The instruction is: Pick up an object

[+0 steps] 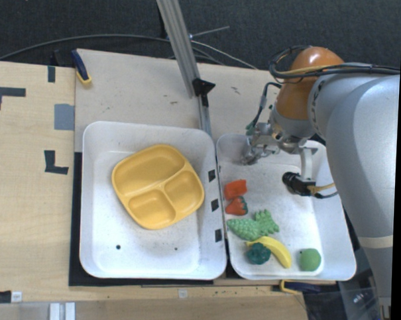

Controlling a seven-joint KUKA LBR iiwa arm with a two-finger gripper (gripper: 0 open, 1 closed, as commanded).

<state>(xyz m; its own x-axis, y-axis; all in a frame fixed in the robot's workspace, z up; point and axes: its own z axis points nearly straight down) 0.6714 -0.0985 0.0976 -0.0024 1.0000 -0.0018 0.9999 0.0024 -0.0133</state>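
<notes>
Lying nearest the camera at the lower right of the frame, a small round green fruit (pixel 309 259), a curved yellow plastic banana (pixel 276 250), a dark teal lump (pixel 257 254), a knobbly green toy vegetable (pixel 254 225) and two red pieces (pixel 236 196) are sitting in the right-hand shallow white bin (pixel 339 251). A yellow divided plate (pixel 157 185) is resting in the left bin (pixel 92 204). The tool (pixel 254 152) is hanging over the right bin's upper end, well apart from the toys; whether it is released or clenched I cannot tell. Judging by this, the approach is underway; next it needs shifting toward a toy and descending.
</notes>
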